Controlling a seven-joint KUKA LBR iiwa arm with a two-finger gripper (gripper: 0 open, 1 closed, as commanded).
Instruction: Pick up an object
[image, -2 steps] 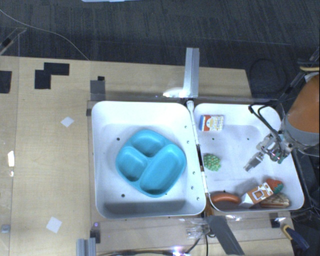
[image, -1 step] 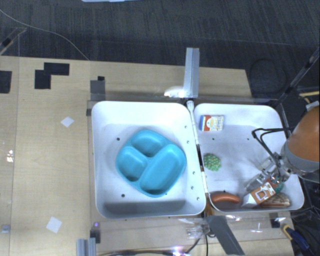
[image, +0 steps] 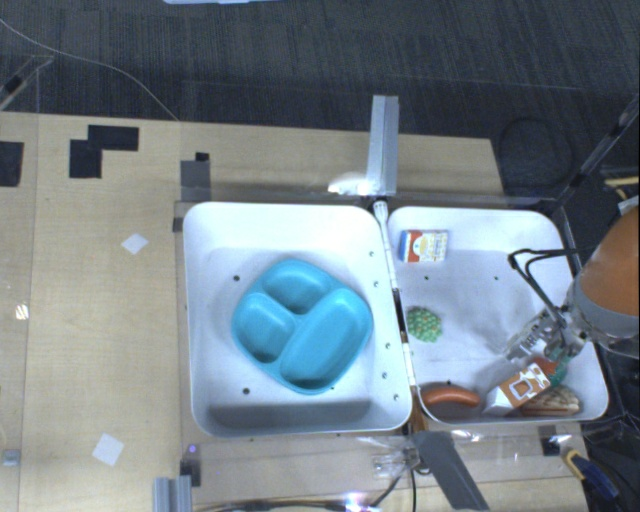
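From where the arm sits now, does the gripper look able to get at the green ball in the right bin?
Probably yes. The green ball lies alone on bare floor of the right bin, near the divider, with nothing stacked on it. The gripper is over the same bin, toward its right side, with open floor between.

My bench (image: 90, 330): pale wood-grain top, matt. Two bins (image: 205, 300), white plastic, smooth with a soft sheen. Divided dish (image: 300, 325), blue plastic, glossy. Green ball (image: 424, 324), bumpy surface. Sausage-shaped piece (image: 452, 398), brown, shiny. Small carton (image: 424, 245), printed card. My gripper (image: 540, 345), bare grey metal.
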